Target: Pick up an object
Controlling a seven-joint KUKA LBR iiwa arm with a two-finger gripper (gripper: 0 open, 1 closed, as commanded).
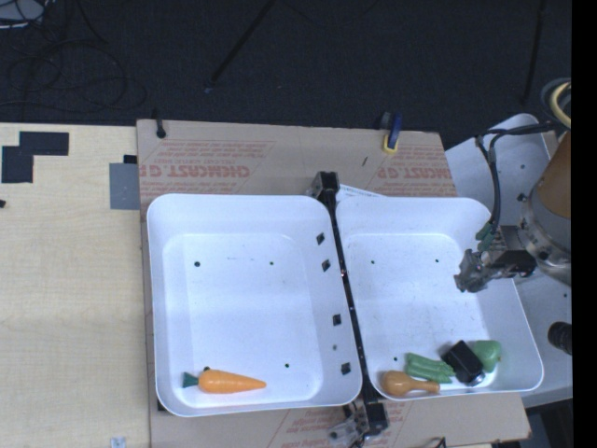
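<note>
The end effector (473,275) hangs over the right bin's (410,227) right rim, its opening too unclear to tell, while a green piece (428,367), a black block (463,361) and a tan pear-shaped piece (406,384) cluster in that bin's near corner and an orange carrot (229,381) lies in the left bin (233,215).

Arm (560,203) cut off at right edge; hand (471,276) too small to read.

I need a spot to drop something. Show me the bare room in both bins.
Left bin: bare above the carrot. Right bin: bare middle and far end, gripper at its right wall. Crowded near corner: green toy, black block, tan toy.
</note>
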